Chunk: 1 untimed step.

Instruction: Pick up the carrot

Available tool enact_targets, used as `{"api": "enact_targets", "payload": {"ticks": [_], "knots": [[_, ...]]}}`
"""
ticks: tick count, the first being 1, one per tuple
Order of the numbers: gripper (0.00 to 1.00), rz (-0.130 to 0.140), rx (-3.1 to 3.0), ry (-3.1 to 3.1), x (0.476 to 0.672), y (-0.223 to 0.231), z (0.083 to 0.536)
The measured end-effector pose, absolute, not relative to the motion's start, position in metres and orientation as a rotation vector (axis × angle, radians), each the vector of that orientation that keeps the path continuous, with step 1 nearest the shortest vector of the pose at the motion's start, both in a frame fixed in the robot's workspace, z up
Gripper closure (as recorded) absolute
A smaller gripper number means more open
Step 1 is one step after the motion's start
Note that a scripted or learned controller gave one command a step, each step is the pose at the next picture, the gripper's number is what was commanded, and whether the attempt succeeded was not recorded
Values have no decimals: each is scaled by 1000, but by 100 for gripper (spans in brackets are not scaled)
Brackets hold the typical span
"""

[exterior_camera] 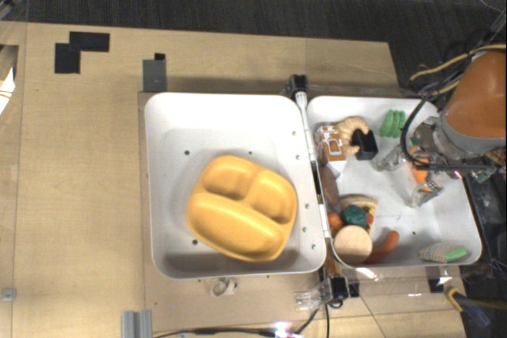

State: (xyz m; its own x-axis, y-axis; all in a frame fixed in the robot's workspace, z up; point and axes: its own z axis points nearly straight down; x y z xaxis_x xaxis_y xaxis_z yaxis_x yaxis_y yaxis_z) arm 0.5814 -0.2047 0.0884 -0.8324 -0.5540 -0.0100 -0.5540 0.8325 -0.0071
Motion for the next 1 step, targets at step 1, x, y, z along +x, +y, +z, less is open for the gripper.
{"api": "enact_targets", "payload": {"ticks": [1], "knots": [[100,-17,-912,2980,586,-203,103]]}}
